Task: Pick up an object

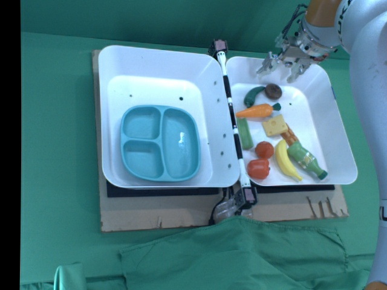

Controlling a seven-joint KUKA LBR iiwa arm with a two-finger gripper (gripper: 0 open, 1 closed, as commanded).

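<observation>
Gripper [280, 66]: fingers spread apart, nothing between them, poised over the far rim of the right bin [338, 135].
Donut [273, 90]: nearest the gripper, just below it, inside the right bin.
Carrot [257, 110]: just beyond the donut, pointing toward the divider.
Cheese [276, 125]: below the carrot.
Tomato [263, 150]: below the cheese.
Banana [285, 160]: right of the tomato.
Bottle [305, 160]: touching the banana's right side.
Plate [160, 142]: blue, three compartments, in the left bin [121, 65].

A robot lab: green-draped bench [60, 132], white bins [160, 62] on cardboard, toy food [269, 132].
</observation>
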